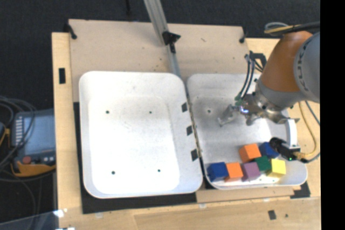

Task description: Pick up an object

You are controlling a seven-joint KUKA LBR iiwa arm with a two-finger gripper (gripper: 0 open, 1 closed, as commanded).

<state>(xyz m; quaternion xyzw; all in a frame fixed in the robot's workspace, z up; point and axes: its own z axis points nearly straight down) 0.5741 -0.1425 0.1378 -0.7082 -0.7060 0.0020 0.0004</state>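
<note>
Several coloured blocks lie along the near edge of the right bin (213, 91): a blue block (217, 171), an orange block (234, 171), a purple block (251, 171), a green block (263, 164) and a yellow block (278, 167). Behind them sit a second orange block (250, 152) and a second blue block (268, 149). My gripper (237, 117) hangs over the middle of the right bin, behind and to the left of the blocks. It is open, its fingers are spread, and nothing is between them.
The left bin (86, 94) lies beside the right one. A slanted metal pole (152, 0) runs down from the top to the gap between the bins. A handheld control unit (32, 137) with cables lies off the bench at the left.
</note>
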